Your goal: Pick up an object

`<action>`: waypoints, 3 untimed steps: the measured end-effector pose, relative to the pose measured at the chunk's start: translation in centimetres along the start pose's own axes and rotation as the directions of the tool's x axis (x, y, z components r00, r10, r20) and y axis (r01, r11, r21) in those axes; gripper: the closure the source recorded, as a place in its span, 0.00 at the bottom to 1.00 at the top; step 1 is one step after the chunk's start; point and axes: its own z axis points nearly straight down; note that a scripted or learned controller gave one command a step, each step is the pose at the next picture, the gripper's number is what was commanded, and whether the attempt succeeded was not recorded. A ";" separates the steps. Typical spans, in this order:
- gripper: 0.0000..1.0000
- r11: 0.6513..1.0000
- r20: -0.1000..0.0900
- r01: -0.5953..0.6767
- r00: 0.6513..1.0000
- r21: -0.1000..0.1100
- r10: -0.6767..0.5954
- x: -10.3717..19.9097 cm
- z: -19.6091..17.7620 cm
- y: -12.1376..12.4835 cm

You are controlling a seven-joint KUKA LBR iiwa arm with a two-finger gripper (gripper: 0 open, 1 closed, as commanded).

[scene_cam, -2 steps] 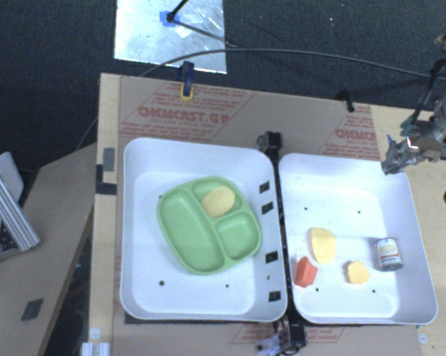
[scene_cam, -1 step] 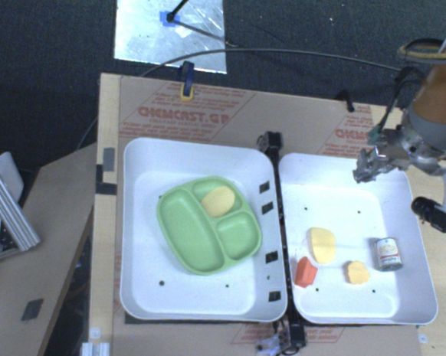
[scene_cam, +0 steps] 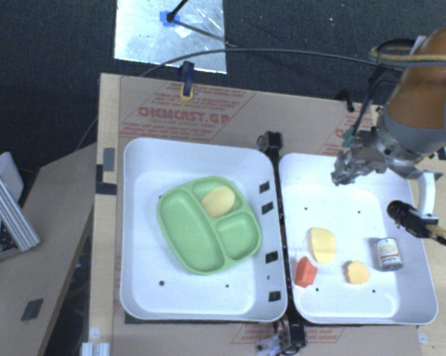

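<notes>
**Hanging over the far edge of the right bin**

My gripper [scene_cam: 345,174] hangs above the far rim of the right bin [scene_cam: 397,314], close to that bin's far left corner. From this slanted view my fingers are a dark blur, so I cannot tell whether they stand apart or together; nothing shows between them.

Everything I might pick lies in the near half of the right bin. A pale yellow block [scene_cam: 321,243] sits nearest the bin's left wall, and just nearer the camera than it, almost touching, is a small red-orange piece [scene_cam: 305,271]. Toward the bin's middle rests a small yellow-orange chunk [scene_cam: 358,273]. Beyond that, near the right wall, stands a little can [scene_cam: 387,253] with a pale label. All are well apart from my gripper.

Left of the right bin, the other white bin [scene_cam: 142,282] holds a green divided tray [scene_cam: 195,240], with a yellow rounded item [scene_cam: 219,201] in the tray's far compartment.
</notes>
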 end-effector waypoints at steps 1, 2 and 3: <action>1.00 1.000 -0.001 0.000 1.000 0.002 0.000 5.2 1.5 -1.4; 1.00 1.000 -0.001 0.001 1.000 0.002 -0.001 10.7 2.8 -3.1; 1.00 1.000 -0.001 0.001 1.000 0.003 -0.001 15.3 3.9 -5.3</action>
